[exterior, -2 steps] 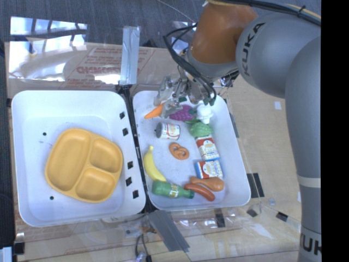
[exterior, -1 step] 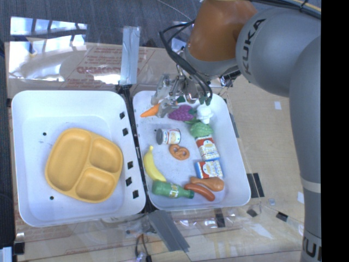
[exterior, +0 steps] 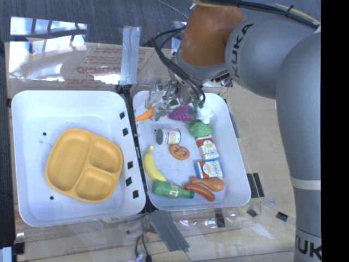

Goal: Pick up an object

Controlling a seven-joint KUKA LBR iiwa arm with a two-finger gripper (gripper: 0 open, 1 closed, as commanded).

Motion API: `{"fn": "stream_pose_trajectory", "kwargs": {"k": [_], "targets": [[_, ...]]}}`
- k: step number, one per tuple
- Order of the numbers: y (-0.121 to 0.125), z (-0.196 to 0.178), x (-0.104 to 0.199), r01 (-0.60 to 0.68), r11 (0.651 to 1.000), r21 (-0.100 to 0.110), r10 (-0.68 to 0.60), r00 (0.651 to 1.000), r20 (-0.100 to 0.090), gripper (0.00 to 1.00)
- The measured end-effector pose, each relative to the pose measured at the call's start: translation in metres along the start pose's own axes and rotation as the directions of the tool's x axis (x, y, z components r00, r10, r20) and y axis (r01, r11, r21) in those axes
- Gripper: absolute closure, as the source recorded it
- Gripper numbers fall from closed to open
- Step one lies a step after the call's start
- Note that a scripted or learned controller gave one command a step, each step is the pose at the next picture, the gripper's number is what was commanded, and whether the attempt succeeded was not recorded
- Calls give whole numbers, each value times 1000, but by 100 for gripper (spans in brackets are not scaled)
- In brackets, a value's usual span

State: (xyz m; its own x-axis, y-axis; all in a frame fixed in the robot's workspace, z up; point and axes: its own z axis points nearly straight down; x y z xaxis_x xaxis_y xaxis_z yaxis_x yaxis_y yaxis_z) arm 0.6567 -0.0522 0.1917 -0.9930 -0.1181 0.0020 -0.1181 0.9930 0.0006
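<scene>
Two shallow white bins sit side by side on the bench. My metal gripper hangs at the right bin's far-left corner, above an orange plastic carrot beside purple plastic grapes; whether it grips anything, I cannot tell.

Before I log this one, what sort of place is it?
Likely a robot-grasping test bench: a KUKA arm over two taped white bins, one with toy food like a banana, one with a yellow divided plate.
</scene>
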Motion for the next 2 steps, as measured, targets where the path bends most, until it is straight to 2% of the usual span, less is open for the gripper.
{"fn": "stream_pose_trajectory", "kwargs": {"k": [1, 2], "targets": [[-33, -39, 3, 170, 985, 3, -170, 985, 5, 100], [16, 1, -2, 197, 980, -1, -197, 980, 0, 100]]}}
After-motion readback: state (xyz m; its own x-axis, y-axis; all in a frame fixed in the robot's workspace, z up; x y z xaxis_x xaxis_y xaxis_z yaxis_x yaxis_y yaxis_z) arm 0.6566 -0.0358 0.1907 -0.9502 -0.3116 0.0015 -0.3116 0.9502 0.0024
